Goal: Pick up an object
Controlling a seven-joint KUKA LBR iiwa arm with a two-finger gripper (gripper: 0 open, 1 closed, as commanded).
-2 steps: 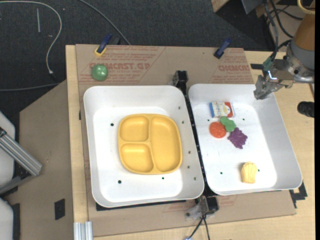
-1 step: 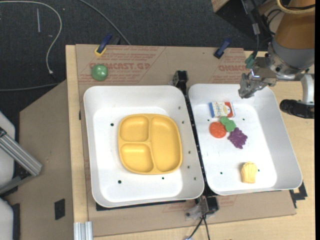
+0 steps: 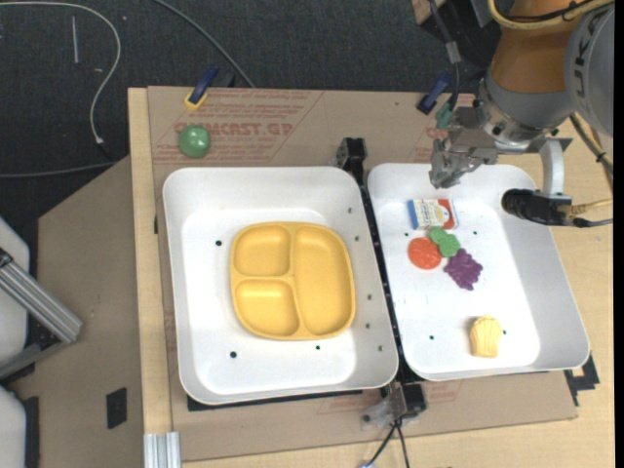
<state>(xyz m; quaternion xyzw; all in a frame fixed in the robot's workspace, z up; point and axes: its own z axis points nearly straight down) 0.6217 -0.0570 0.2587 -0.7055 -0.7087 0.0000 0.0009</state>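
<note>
Cardboard underlies two bins; the gripper (image 3: 450,172) hovers at the right bin's (image 3: 546,339) far edge, jaw state unclear. Approach step: next, descend onto the carton (image 3: 430,213) just nearer.

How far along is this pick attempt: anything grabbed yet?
Nothing looks done: the carton, orange piece, green piece, purple grapes and yellow piece all lie in the right bin. The gripper is above the bin's far edge, near the carton. Descent, grasp and lift remain.
</note>
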